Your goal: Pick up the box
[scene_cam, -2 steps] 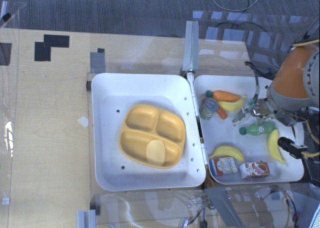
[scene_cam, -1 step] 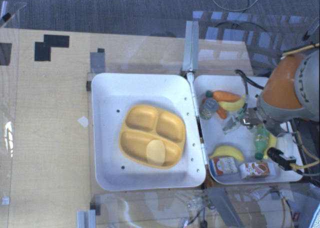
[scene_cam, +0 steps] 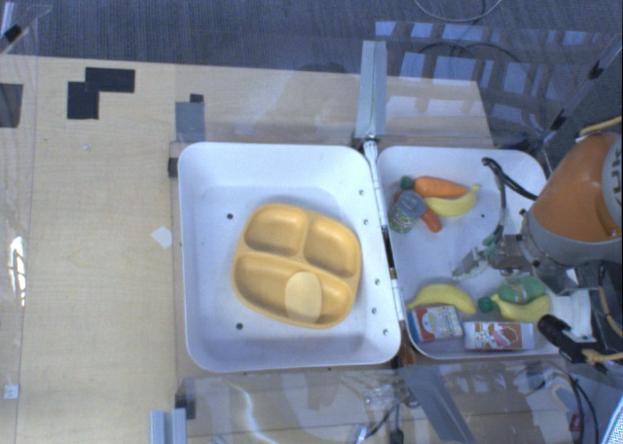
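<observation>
A small red-and-white box [scene_cam: 435,321] lies flat at the front edge of the right bin [scene_cam: 428,165]. To its right lies a longer white carton [scene_cam: 498,335] with a red print. My gripper [scene_cam: 477,260] hangs over the middle of the right bin, behind the box and apart from it, with nothing visibly in it. The arm with its orange band [scene_cam: 582,201] comes in from the right.
Around the box lie a banana [scene_cam: 443,296] just behind it, a green and yellow toy [scene_cam: 521,298], and at the back a carrot [scene_cam: 440,186], another banana [scene_cam: 455,203] and a small can [scene_cam: 407,210]. The left bin [scene_cam: 209,238] holds a yellow divided plate [scene_cam: 297,262].
</observation>
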You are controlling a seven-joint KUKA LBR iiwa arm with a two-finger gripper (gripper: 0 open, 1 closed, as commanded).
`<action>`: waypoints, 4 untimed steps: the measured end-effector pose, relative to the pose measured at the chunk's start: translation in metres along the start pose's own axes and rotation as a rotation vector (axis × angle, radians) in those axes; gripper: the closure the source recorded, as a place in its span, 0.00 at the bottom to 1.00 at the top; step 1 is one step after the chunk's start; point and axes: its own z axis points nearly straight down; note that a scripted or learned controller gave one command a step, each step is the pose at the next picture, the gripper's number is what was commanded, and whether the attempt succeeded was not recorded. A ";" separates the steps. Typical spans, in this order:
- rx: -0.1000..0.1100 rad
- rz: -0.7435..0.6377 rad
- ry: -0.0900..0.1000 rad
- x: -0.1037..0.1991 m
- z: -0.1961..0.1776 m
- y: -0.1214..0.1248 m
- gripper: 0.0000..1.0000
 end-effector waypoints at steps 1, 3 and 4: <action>0.000 -0.057 0.003 0.054 0.001 0.053 0.00; 0.006 -0.098 0.000 0.065 -0.009 0.137 1.00; 0.008 0.081 0.004 0.181 -0.095 0.157 1.00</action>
